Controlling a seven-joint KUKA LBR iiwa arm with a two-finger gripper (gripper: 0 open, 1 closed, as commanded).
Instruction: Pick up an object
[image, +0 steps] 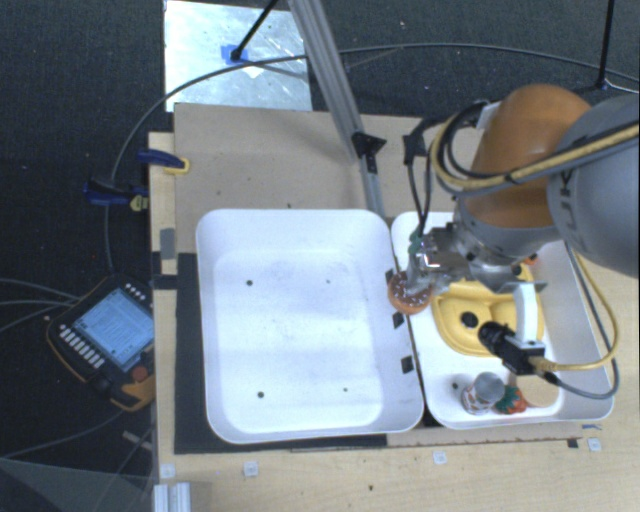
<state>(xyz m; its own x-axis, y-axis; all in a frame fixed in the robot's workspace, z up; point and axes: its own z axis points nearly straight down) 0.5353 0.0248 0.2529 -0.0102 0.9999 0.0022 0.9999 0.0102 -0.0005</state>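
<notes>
Objects for picking lie in the right bin (584, 300), a yellow piece (462, 318) largest, then a small brown disc (407, 293) at the left rim under the hand (428, 262), whose grip I cannot tell, so nothing looks lifted yet.

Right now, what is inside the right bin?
In the right bin: a yellow object, a brown disc near the gripper, and small items. The arm covers the rest.

Dark carpet floor (60, 100) (cables strewn) round tan bench (270, 160).
</notes>
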